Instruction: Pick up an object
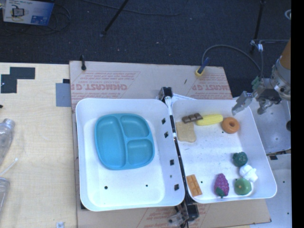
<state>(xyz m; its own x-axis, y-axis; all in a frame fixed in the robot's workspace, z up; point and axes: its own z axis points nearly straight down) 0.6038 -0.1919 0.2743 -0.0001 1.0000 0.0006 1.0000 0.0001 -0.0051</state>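
The right bin [216, 151] holds several toy foods: an orange donut [230, 125], a yellow corn cob [209, 120], a brown bar [192, 118], a tan slice [186, 132], dark green broccoli [240, 158], a small white piece [248, 172], a green apple [243, 187], purple grapes [221, 184] and an orange wafer [194, 185]. My gripper [251, 103] hangs over the bin's far right corner, up and to the right of the donut. It is open, and nothing sits between its fingers.
The left bin [90, 175] holds a blue divided plate [125, 140]. A black divider [171, 141] runs between the bins. A clear plastic bottle [5, 134] lies on the bench at the far left. Cardboard [142, 82] lies under both bins.
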